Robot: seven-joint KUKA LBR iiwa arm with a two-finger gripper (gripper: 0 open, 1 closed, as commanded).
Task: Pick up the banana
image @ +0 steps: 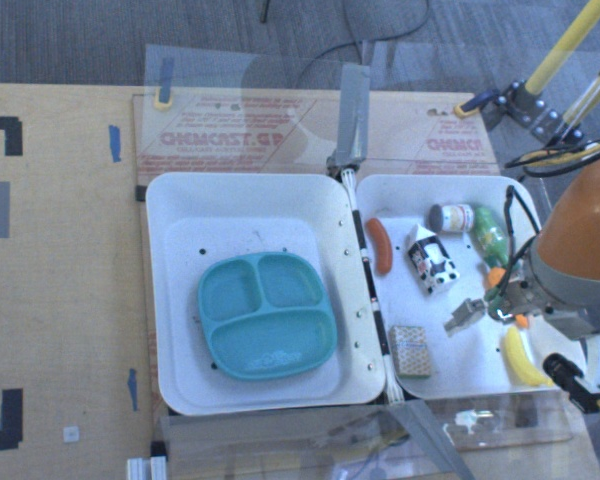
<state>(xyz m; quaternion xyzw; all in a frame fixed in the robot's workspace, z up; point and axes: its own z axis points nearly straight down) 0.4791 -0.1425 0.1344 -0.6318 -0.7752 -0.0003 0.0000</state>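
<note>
The yellow banana (521, 357) lies in the right bin (460, 363), near its front right corner, with its length running front to back. My gripper (477, 314) hangs over the same bin, just left of and slightly behind the banana. Nothing shows in it. The grey arm with its orange band (583, 230) covers the bin's right side and hides part of what lies there.
The right bin also holds a red sausage (380, 245), a black-and-white cow toy (431, 259), a small jar (452, 217), a green bottle (490, 235), a small box (412, 350) and an orange piece (495, 278) by the wrist. A teal divided plate (267, 315) sits in the left bin.
</note>
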